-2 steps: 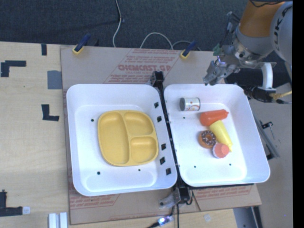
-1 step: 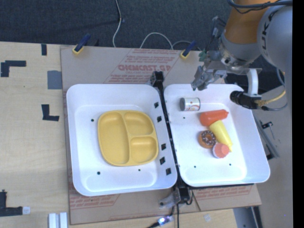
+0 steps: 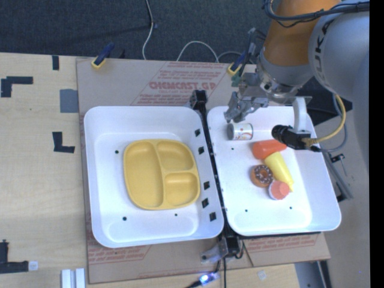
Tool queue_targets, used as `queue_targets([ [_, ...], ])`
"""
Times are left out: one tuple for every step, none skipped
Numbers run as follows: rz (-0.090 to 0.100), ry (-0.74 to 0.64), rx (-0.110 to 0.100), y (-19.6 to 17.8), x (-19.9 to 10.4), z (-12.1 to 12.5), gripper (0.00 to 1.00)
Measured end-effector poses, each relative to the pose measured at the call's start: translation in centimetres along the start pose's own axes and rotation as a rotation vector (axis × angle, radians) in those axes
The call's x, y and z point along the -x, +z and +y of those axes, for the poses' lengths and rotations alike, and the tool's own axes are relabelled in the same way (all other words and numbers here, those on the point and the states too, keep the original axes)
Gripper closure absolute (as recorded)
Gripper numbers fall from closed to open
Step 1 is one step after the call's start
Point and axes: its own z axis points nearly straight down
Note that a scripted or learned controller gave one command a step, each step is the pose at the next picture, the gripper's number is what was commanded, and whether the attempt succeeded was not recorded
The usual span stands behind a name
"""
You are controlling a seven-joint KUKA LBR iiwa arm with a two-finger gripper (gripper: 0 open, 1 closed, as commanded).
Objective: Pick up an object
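The right bin (image 3: 300, 218) holds a small white cup (image 3: 240, 131) lying on its side, an orange carrot-like piece (image 3: 266, 149), a yellow cone (image 3: 280, 168), a brown doughnut (image 3: 261, 176) and a pink-red round piece (image 3: 279, 189). My gripper (image 3: 236, 112) hangs over the bin's far left part, just above and behind the white cup, with nothing seen between its fingers. In the left bin (image 3: 102, 161) lies a yellow divided plate (image 3: 161, 173).
A black divider with clips (image 3: 204, 155) runs between the two bins. Both bins rest on a cardboard sheet (image 3: 174, 83). White and yellow cables trail behind the bins. The near half of the right bin is bare white floor.
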Motion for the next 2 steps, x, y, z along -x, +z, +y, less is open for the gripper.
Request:
queue_targets([
  [-0.001, 0.001, -0.001, 1.4, -4.0, -1.5, 1.00],
  [0.001, -0.001, 0.000, 1.4, -8.7, -3.6, 1.00],
])
